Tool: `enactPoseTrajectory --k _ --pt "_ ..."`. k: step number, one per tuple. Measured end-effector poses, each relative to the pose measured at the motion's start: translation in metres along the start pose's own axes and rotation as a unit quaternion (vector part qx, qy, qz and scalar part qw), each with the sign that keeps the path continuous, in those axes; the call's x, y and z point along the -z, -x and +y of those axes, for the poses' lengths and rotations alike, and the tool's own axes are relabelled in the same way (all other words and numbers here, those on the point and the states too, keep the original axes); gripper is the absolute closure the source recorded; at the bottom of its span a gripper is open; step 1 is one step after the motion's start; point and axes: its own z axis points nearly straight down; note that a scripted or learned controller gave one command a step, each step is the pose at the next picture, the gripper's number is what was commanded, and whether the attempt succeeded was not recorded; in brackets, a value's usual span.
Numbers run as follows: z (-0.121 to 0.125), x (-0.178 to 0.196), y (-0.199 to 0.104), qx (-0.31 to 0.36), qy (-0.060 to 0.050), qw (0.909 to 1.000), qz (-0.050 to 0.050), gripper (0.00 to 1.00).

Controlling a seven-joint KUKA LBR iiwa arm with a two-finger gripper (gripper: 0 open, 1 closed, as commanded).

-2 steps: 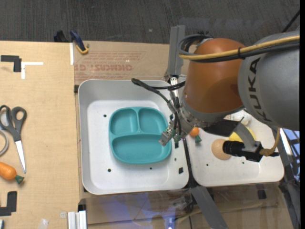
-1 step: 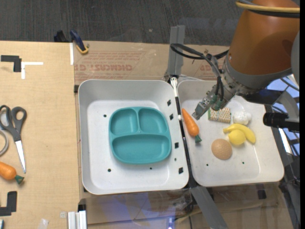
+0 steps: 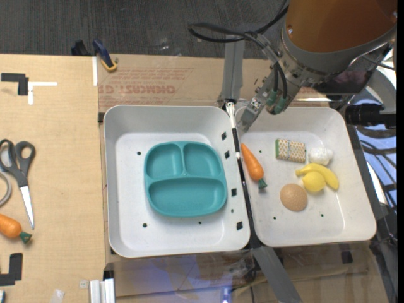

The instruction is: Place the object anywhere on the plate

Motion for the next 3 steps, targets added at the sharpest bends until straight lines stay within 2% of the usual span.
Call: enactPoseTrajectory --k 1,2,3 --pt "-0.0168 -0.0754 -0.0123 0.007 -0.001 1.0000 0.001 1.00" --pt "-0.0168 -0.0753 -0.0123 0.008 -0.001 1.0000 0.001 0.00" --pt "-0.0168 -0.0753 -0.0123 0.008 -0.001 1.0000 0.001 0.00"
